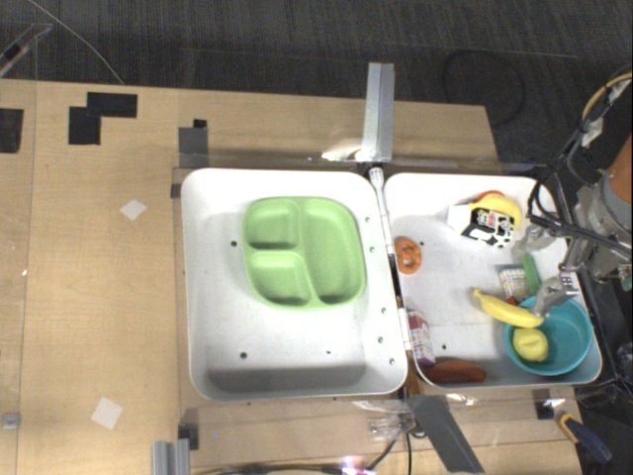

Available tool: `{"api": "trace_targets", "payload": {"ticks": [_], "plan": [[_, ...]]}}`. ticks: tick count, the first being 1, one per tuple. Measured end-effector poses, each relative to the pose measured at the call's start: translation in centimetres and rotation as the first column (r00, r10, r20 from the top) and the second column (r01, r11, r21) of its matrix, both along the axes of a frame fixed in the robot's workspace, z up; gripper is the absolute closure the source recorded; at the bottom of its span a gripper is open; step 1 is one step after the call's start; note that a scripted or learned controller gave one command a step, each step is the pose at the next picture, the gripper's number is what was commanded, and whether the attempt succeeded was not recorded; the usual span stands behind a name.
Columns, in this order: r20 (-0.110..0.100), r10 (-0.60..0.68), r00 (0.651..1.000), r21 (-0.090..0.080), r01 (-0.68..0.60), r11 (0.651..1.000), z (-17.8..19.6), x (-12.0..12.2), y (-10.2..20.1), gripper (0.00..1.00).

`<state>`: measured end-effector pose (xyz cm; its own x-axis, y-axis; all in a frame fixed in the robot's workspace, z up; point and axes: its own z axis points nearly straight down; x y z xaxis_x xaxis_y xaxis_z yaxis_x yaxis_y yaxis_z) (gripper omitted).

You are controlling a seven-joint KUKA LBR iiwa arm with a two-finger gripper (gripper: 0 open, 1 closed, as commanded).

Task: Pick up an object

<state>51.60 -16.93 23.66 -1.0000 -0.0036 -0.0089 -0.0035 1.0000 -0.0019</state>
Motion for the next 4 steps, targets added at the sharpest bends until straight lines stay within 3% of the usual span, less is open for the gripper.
{"api": "trace_targets", "payload": {"ticks": [1,2,3,4], "plan": [[0.006,0.053,0.999,-0.003,-0.053,0.999,-14.6,-1.5,-1.9,0.00],[0.009,0.123,0.992,-0.007,-0.123,0.992,-14.6,-1.7,0.5,0.00],[0.004,0.307,0.952,-0.006,-0.307,0.952,-14.8,4.8,-3.7,0.00],[0.006,0.125,0.992,-0.001,-0.125,0.992,-14.7,0.9,1.1,0.00]]}}
